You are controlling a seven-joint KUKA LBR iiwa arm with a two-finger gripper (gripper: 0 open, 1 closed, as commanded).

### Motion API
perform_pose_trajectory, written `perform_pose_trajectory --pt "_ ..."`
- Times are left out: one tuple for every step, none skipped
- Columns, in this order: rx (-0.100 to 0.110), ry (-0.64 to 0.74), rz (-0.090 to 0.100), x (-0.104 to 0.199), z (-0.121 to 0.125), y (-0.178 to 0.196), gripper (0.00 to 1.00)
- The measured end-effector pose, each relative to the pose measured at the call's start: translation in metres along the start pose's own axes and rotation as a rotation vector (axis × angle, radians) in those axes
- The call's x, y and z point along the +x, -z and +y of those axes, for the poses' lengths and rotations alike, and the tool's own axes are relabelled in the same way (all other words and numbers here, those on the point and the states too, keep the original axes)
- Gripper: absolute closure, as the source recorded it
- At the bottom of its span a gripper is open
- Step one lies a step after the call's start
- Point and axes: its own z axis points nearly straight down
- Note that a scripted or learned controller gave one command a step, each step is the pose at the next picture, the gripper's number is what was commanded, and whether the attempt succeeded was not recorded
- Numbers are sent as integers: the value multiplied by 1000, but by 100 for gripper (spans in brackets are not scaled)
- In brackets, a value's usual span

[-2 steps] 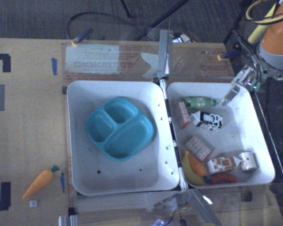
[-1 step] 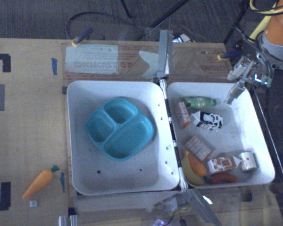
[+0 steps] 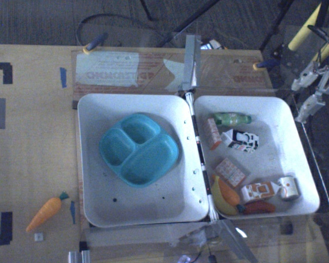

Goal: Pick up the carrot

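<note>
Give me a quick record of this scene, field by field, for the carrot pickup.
target: carrot, lying on the bench, outside the bins
left bin: holds a blue divided plate
right bin: cluttered; green bottle, banana, small cartons
second orange piece: in the right bin, on the banana
task state: carrot not yet picked up

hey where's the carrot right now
The carrot lies on the wooden bench outside both bins, at the camera view's lower left, just left of the left bin that holds the blue divided plate.
</note>
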Motion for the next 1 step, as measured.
perform_pose_trajectory --pt "-1 281 -2 -20 19 67 0"
